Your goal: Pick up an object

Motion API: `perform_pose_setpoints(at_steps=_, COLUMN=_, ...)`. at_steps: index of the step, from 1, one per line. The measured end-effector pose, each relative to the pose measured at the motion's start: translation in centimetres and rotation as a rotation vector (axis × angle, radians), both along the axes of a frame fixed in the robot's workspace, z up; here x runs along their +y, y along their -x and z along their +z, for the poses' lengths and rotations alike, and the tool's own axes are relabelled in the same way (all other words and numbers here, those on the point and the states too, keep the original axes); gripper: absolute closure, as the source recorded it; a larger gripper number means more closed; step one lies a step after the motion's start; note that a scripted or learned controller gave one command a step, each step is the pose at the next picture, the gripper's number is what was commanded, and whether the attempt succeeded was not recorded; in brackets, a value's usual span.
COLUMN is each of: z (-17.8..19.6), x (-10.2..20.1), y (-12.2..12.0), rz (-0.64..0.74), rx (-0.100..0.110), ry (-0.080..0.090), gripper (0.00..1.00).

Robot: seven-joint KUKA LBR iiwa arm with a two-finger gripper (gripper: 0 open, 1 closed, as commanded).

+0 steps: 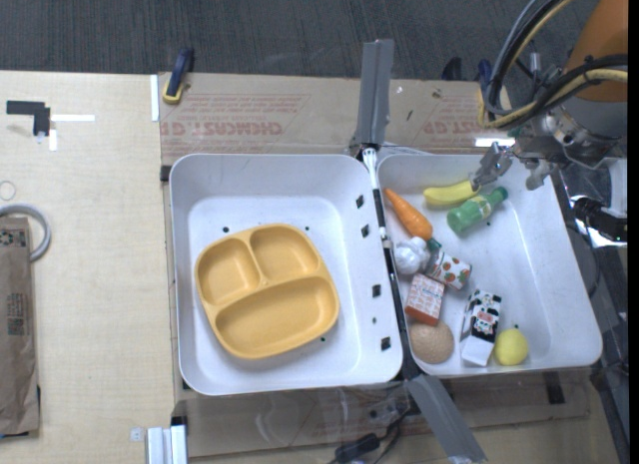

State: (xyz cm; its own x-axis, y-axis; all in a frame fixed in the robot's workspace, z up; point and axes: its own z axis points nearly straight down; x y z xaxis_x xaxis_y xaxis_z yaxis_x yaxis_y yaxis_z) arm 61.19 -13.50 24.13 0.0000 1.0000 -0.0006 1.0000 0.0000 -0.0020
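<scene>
from my remote seat: a yellow divided plate (266, 290) fills the left bin (190, 252); the right bin (559, 252) crowds a carrot (409, 215), banana (449, 194) and green bottle (475, 211). above them the gripper (491, 167) hangs, jaw state impossible to tell, arm cropped at right.

Dark grey carpet (250, 3) lies beyond the pale wooden bench (90, 213).
</scene>
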Motion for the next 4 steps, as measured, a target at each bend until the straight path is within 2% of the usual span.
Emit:
perform_pose_setpoints(at_steps=1, z=-14.6, x=-2.6, y=1.5, rz=0.022, rx=-0.002, ry=0.001, gripper=0.0)
perform_pose_setpoints(at_steps=2, z=-15.3, x=-0.7, y=-3.5, rz=-0.272, rx=0.018, ry=0.002, gripper=0.0)
perform_pose_setpoints(at_steps=3, z=-14.8, x=2.5, y=0.4, rz=-0.077, rx=-0.005, ry=0.003, gripper=0.0)
perform_pose_setpoints(at_steps=4, z=-14.9, x=1.6, y=5.1, rz=-0.087, rx=-0.003, ry=0.002, gripper=0.0)
